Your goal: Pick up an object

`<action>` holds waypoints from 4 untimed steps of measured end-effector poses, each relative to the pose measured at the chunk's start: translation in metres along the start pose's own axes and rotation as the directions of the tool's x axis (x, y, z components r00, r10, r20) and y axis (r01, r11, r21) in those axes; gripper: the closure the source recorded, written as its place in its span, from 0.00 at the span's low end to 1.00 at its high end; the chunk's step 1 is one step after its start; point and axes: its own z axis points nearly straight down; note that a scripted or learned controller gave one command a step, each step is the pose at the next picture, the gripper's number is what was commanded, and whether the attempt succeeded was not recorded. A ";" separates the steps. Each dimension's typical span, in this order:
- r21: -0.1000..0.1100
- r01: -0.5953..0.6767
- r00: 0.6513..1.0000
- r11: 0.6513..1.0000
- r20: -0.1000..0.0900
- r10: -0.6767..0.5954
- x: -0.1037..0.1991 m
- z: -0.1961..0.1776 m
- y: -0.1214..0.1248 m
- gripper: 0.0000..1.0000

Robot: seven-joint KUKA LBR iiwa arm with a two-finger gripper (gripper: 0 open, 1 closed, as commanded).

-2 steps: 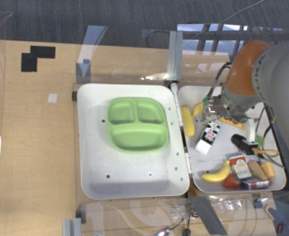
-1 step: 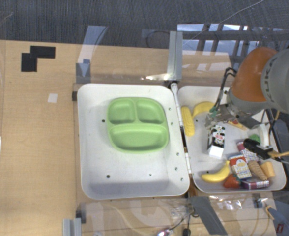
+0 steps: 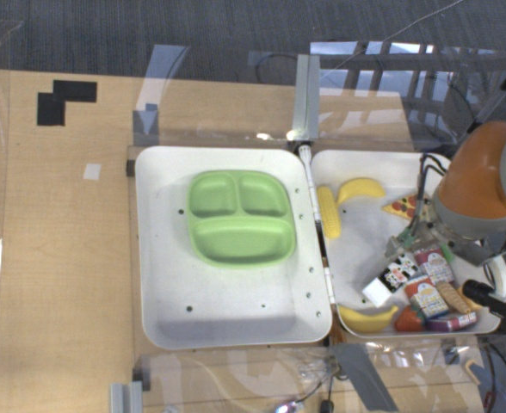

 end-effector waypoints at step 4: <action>-0.014 -0.215 0.977 0.977 -0.002 0.215 0.054 -0.009 -0.029 1.00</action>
